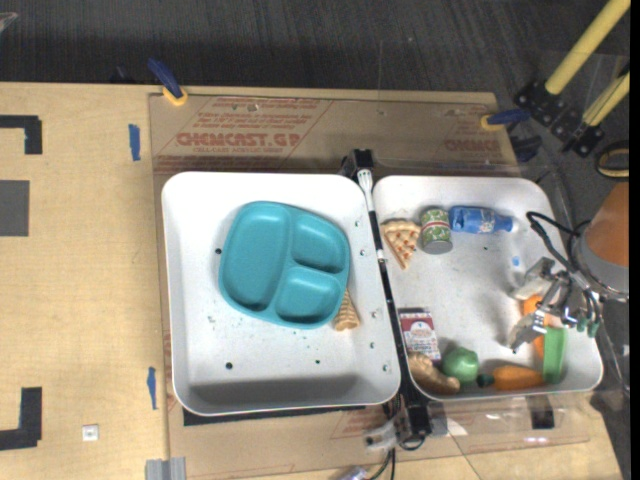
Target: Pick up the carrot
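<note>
Looking at the carrot [517, 375]: smooth, orange, tapered, lying beside my gripper [537, 320]; whether that's open I can't tell.

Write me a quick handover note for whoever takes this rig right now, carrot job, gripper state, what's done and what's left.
Gripper: low over the right side of the right bin; finger state unclear, nothing visibly held.
Carrot: lying by the right bin's front wall, next to the green apple, below and slightly left of the gripper in the camera view.
Done: arm is inside the bin near the carrot.
Left: grasp the carrot and lift it out.
</note>
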`<state>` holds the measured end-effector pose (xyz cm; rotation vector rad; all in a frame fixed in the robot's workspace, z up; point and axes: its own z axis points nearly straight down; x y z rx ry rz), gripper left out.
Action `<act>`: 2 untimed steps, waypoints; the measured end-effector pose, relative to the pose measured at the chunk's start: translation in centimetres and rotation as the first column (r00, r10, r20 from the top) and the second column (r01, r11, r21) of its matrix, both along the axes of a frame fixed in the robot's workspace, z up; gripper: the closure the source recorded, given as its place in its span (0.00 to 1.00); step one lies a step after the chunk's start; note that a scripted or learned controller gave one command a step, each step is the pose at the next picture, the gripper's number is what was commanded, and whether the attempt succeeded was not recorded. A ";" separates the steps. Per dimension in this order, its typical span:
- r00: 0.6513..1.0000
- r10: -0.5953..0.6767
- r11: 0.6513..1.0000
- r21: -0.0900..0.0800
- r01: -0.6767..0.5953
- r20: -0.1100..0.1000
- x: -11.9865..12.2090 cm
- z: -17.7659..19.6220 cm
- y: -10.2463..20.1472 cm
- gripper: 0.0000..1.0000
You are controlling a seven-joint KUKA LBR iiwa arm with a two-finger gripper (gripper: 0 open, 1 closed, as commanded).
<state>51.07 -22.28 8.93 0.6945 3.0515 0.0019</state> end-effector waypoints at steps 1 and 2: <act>1.000 0.003 1.000 -0.005 -0.003 0.011 0.4 1.4 0.0 1.00; 1.000 0.003 1.000 -0.004 -0.003 0.010 0.4 1.3 0.0 0.00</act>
